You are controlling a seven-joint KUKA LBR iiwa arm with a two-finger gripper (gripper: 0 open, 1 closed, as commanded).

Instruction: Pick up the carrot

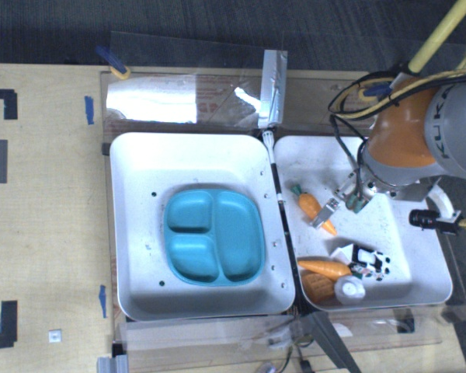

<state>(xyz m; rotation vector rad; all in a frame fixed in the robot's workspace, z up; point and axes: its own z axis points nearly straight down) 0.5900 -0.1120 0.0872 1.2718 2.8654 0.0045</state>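
Carrot (311, 207) sits in the right bin (427, 286), upper left part, near the divider, green top toward the far-left, long axis running diagonally down-right. My gripper (326, 214) is right at its lower-right end; grip state I cannot tell. Longer orange piece (324, 268) and black-and-white toy (370, 261) lie nearer the front, apart. Blue plate (214, 235) in left bin.

a blue divided plate (214, 235) sits in the middle of the left white bin (132, 169). to the plate's right, in the neighbouring right bin (427, 282), lie an orange bread-like roll (323, 268), a small white bottle (349, 290) and a black-and-white toy (369, 261). both bins rest on a pale wooden table (46, 208).
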